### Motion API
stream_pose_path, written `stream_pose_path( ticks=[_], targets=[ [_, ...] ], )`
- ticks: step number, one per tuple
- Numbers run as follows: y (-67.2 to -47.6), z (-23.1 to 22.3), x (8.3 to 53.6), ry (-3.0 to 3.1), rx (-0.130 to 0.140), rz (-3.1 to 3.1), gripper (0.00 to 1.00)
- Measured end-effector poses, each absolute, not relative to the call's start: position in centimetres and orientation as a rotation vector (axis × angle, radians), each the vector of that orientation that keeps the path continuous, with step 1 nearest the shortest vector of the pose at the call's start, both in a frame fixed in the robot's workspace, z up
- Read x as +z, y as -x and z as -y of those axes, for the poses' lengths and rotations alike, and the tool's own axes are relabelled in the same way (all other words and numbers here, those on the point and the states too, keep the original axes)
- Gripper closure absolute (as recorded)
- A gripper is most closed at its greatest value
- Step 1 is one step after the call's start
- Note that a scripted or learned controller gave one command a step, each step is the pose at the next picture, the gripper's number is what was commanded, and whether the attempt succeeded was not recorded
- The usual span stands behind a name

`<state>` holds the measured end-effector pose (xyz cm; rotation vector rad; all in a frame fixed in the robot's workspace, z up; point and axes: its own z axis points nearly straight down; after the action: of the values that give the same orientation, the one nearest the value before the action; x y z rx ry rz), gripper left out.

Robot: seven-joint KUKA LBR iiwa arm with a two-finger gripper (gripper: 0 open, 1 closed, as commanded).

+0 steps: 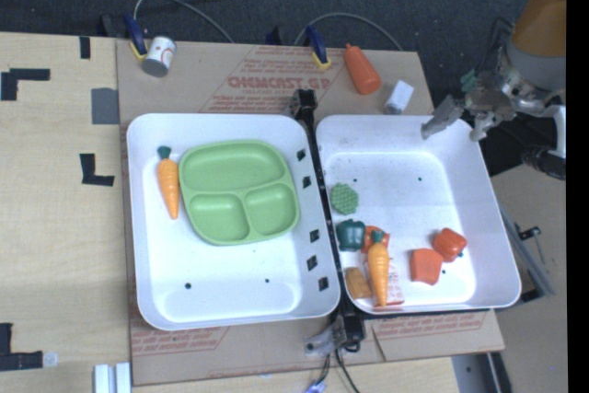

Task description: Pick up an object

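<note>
Two white bins on surface. Hand [457,118] hovers over right bin [405,170] far rim, fingers spread wide, holding nothing. Candidate objects clustered at right bin near edge: toy carrot [378,266], orange block [425,265], red pepper [449,243]. Likely approach stage.

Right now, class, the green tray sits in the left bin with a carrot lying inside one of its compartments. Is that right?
Not quite. The green tray does sit in the left bin, but the carrot lies on the bin floor beside the tray's left edge, not inside a compartment. The camera view shows this.
</note>
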<state>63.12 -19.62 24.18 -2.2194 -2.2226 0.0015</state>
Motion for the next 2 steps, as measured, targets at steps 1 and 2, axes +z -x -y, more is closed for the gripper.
stream_pose_path(
  ticks=[1, 2],
  targets=[
    [-58.0, 17.1, 14.1, 2.219, 0.003, 2.22, 0.0],
    [-54.5, 13.0, 8.7, 2.222, -0.001, 2.223, 0.0]
  ],
)
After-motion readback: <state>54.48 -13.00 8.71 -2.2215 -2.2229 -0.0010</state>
